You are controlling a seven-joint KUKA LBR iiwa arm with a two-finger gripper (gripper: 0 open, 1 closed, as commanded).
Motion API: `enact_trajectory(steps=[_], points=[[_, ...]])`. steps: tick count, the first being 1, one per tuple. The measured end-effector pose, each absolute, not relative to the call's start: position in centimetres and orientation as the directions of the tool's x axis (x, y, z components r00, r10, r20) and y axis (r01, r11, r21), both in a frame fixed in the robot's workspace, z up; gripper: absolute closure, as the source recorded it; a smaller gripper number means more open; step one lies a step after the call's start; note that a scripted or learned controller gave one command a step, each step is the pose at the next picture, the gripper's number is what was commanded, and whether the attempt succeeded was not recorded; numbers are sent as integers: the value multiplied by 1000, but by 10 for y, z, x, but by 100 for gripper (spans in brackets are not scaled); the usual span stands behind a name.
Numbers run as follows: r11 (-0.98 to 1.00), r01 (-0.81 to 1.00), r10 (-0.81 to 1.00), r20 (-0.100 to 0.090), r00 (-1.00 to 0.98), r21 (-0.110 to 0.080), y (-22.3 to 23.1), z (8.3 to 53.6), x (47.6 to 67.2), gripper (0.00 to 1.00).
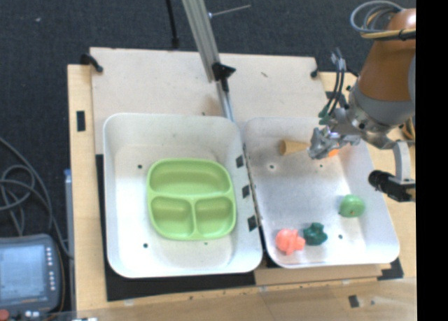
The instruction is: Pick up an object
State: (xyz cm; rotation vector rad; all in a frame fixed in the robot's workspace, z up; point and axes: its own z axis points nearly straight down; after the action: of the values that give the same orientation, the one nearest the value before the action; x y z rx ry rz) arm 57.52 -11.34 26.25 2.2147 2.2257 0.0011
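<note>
In the right bin [308, 194] lie a tan cone-shaped piece [292, 147] near the back, a light green round toy [351, 206] at the right, a dark green toy [315, 233] and an orange-pink toy [289, 241] at the front. My gripper [320, 146] hangs low over the bin's back part, just right of the tan cone. A bit of orange [334, 150] shows beside the fingers; I cannot tell what it is or whether it is held.
The left bin [126, 173] holds a light green divided plate [190, 198]. A slanted metal pole [203, 33] rises from between the bins toward the top. A grey monitor [24, 270] and cables sit at the lower left, off the bench.
</note>
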Motion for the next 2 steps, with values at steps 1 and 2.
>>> enact_trajectory(steps=[1,2], points=[[6,1000,1000,1,-6,1,-60,250,568,100],[8,1000,1000,2,-8,2,-5,258,553,100]])
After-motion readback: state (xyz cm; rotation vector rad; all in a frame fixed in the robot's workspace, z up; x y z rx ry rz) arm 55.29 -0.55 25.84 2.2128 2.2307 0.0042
